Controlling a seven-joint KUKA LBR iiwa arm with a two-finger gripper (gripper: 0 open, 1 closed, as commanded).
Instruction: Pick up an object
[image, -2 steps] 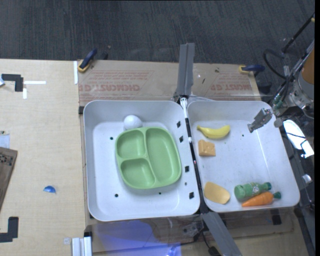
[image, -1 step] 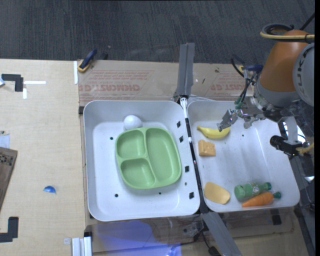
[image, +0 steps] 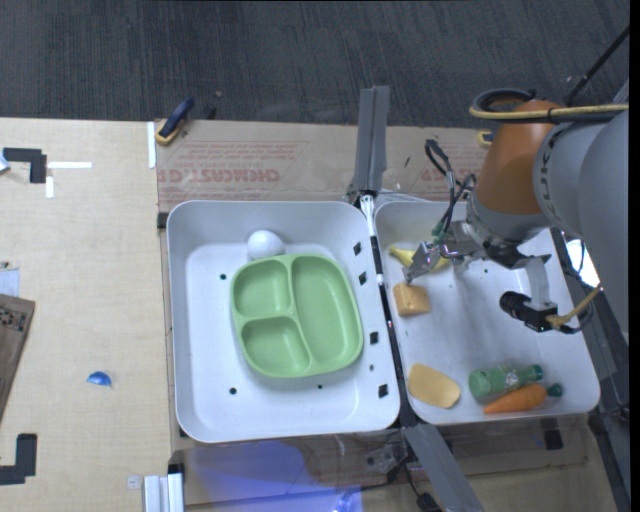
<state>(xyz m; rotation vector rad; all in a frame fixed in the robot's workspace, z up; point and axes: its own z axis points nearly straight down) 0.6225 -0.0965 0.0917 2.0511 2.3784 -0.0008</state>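
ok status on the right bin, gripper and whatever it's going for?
Gripper low in right bin, at yellow item; grasp not confirmed. Tan block just below it. Carrot, green bottle untouched.

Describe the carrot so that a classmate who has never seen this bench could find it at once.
Start at the right-hand white bin, the one the grey arm reaches into. Look along its near edge to the right corner: the carrot lies there, just in front of a green bottle. It is the only orange, tapered thing there, with a green tip.
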